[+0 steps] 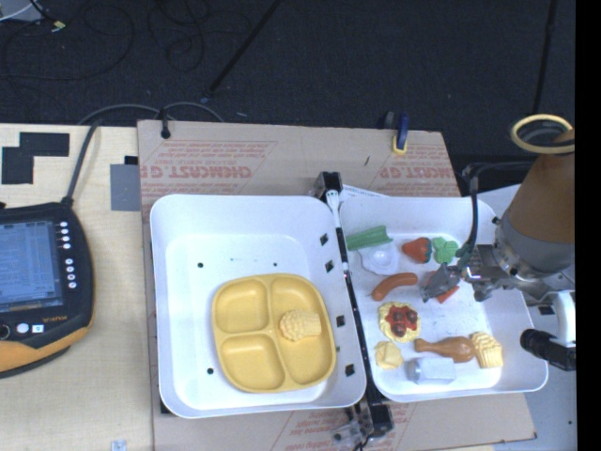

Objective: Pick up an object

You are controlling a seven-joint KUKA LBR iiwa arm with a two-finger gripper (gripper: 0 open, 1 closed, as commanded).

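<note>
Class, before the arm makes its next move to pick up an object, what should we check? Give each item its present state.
1. Gripper is over the right bin: ok.
2. Toy food lies within reach there, such as the sausage and chicken drumstick: ok.
3. An object is between the fingers: cannot tell.
4. Finger opening: cannot tell.
5. Yellow divided plate with corn sits apart in the left bin: ok.

We see the arm point(545, 205) entering from the right, orange band uppermost, grey wrist below it, angled down and leftward. The gripper point(439, 287) sits low at the end of the wrist, fingers pointing left. We cannot resolve the gap between its fingertips from this slant.
</note>
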